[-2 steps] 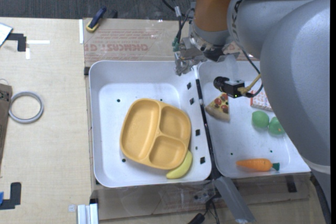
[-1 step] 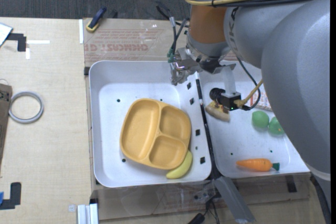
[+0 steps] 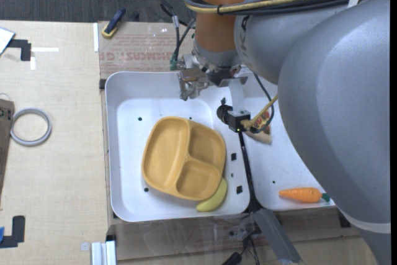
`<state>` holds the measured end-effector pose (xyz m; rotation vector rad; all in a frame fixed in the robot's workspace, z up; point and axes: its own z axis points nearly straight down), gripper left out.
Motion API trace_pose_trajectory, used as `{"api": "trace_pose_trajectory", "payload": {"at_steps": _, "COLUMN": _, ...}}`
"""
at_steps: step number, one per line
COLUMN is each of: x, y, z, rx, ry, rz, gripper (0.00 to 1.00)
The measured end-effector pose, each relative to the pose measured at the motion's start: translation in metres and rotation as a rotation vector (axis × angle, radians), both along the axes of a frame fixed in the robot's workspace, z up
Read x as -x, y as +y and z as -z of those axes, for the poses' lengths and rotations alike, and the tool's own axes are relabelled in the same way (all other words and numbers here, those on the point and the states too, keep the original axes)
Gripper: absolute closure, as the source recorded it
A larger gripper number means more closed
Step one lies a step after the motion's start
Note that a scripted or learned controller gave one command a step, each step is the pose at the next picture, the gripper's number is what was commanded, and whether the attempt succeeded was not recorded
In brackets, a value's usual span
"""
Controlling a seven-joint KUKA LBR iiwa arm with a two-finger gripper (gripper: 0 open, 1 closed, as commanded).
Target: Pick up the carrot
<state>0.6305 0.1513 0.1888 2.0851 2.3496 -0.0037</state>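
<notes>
The orange carrot (image 3: 300, 195) lies on its side near the front edge of the right bin (image 3: 273, 164), its green end pointing right. My gripper (image 3: 188, 87) hangs over the far edge of the left bin (image 3: 124, 152), well to the upper left of the carrot. Nothing shows beneath it except the bin's white floor. The big grey arm covers most of the right bin.
A yellow divided plate (image 3: 184, 158) sits in the left bin with a banana (image 3: 214, 197) against its front right corner. A pizza-slice toy (image 3: 261, 128) lies in the right bin by the divider. A tape roll (image 3: 29, 126) rests on the bench at left.
</notes>
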Motion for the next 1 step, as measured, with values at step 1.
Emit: {"api": "trace_pose_trajectory", "payload": {"at_steps": 1, "x": -0.0291, "y": 0.033, "z": 0.0963, "rx": 0.0, "ry": -0.003, "rz": 0.104, "gripper": 1.0}}
